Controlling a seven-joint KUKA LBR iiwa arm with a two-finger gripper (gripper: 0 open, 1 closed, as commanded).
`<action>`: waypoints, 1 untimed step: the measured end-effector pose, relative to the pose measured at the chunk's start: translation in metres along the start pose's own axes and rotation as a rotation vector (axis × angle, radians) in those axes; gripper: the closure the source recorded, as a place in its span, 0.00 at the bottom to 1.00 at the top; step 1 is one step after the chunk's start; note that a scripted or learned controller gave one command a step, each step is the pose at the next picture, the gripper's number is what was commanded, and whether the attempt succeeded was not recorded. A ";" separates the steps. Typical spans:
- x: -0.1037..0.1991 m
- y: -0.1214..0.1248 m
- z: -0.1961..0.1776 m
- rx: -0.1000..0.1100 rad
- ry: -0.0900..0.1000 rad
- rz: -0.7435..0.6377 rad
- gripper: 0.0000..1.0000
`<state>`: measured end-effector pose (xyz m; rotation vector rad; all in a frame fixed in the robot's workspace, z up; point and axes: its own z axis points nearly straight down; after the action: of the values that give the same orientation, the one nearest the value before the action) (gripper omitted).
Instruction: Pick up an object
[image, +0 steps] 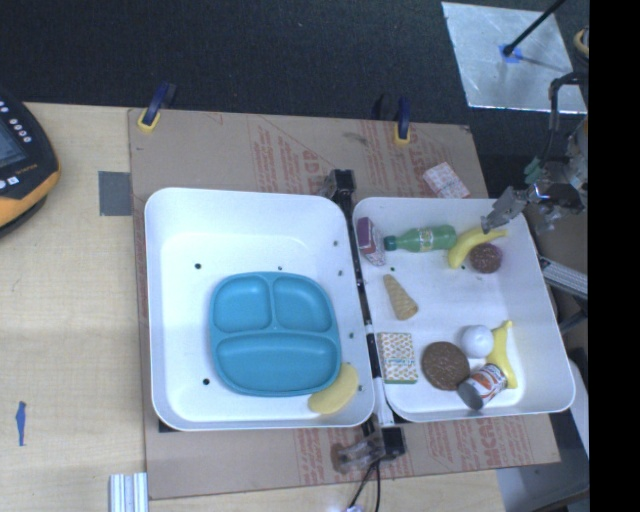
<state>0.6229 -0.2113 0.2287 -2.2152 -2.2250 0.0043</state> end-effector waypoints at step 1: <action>0.001 -0.081 0.106 0.015 0.005 0.002 0.00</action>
<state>0.5416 -0.2111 0.1233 -2.2077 -2.2125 0.0144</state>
